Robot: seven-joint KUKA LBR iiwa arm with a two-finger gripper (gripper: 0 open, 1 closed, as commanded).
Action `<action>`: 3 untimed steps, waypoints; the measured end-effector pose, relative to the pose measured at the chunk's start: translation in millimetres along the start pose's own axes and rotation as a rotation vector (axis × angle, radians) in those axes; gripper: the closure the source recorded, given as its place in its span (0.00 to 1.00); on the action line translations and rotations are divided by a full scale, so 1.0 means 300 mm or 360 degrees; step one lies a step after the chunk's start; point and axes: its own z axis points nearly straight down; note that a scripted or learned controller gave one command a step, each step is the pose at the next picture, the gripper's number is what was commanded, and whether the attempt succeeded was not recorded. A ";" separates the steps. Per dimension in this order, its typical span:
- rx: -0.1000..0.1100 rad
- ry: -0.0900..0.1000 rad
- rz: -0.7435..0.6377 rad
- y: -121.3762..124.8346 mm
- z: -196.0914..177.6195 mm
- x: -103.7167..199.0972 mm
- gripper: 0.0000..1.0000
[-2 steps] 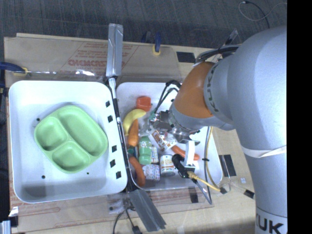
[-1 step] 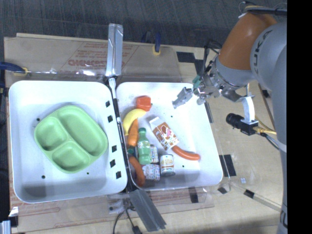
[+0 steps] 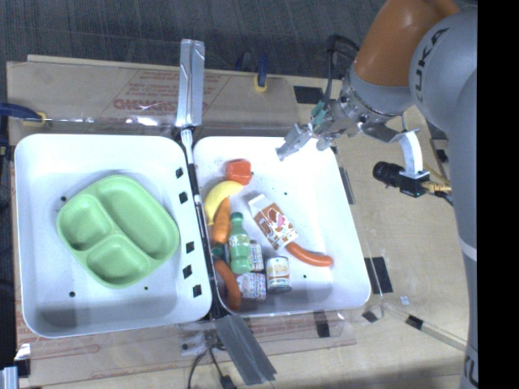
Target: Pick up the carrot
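over the far right corner of the right bin [image 3: 345, 217] the gripper [image 3: 293, 144] hangs above the rim, slanted down toward the left, with nothing between its fingers; how far apart they stand i cannot tell. below it the bin floor is bare and white across the far right part and down the right wall, so the open room lies on that side. the things crowd along the left wall: a small red-orange piece [image 3: 238, 169] farthest, then a yellow banana [image 3: 217, 198], then the carrot [image 3: 220, 221], an orange stick lying lengthwise against the left wall, just left of a green bottle [image 3: 239, 245] and touching or nearly touching the banana's near end. the carrot sits well apart from the gripper, to its left and nearer the camera, with the banana and the red-orange piece between them. a carton with a red label [image 3: 273, 223] lies tilted in the middle of the bin, a small can [image 3: 278, 274] near it, and an orange-red sausage [image 3: 309, 256] lies toward the right. another orange piece [image 3: 227, 284] lies at the near left corner beside a second can [image 3: 252, 286]. the left bin [image 3: 49, 298] holds a green divided tray [image 3: 117, 229], with bare floor round it.
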 end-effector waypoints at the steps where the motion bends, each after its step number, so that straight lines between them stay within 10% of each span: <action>1: 0.0007 0.0002 0.0198 0.143 0.376 0.102 0.00; 2: -0.0021 0.0009 0.0003 0.140 0.544 -0.021 0.00; 3: 0.0000 -0.0001 -0.0065 0.010 0.127 0.005 0.00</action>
